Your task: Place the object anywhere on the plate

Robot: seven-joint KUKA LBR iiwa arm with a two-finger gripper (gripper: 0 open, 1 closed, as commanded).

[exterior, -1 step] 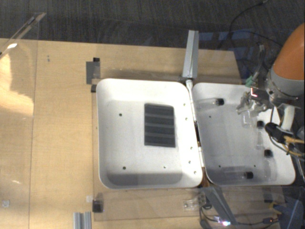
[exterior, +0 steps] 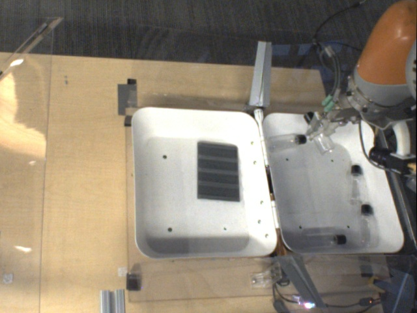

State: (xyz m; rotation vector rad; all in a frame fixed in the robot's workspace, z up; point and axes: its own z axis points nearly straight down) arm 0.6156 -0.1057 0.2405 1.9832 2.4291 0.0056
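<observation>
1. Near the middle of the left bin [exterior: 144, 194] lies the object, a dark ribbed slab [exterior: 218, 171], flat and square to the bin's edges.
2. Over the right bin's [exterior: 395, 238] far-left corner hangs the gripper [exterior: 324, 130]; I cannot tell whether it is wide or narrow.
3. The slab looks stiff, light and low; its ribs should resist slipping.
4. Taking it across the short width, mid-length, seems best.
5. A faint clear plate [exterior: 319, 188] seems to lie in the right bin.

Two white bins sit side by side on one wooden surface [exterior: 78, 194]: a left bin [exterior: 150, 175] and a right bin [exterior: 384, 233]. One dark ribbed mat [exterior: 218, 171] lies in the left bin. One arm [exterior: 388, 51] reaches over the right bin.
</observation>
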